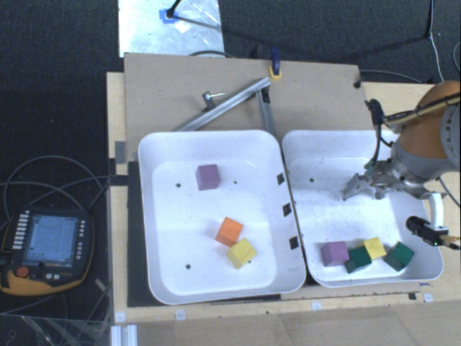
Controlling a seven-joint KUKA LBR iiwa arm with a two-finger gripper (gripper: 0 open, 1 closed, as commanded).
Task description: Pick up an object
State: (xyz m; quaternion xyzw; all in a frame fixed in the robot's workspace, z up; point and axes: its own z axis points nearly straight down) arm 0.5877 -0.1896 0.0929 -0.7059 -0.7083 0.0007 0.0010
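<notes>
My gripper hangs over the middle of the right bin, low over its white floor, with nothing seen in it. Along that bin's front wall lie a purple cube, a dark green cube, a yellow cube and a second green cube, all well in front of the gripper. The left bin holds a purple cube toward the back, and an orange cube touching a yellow cube nearer the front.
A metal bar lies slanted on the brown board behind the bins. A teach pendant with cables rests on the floor at left. The orange-banded arm enters from the right above the right bin's rear corner.
</notes>
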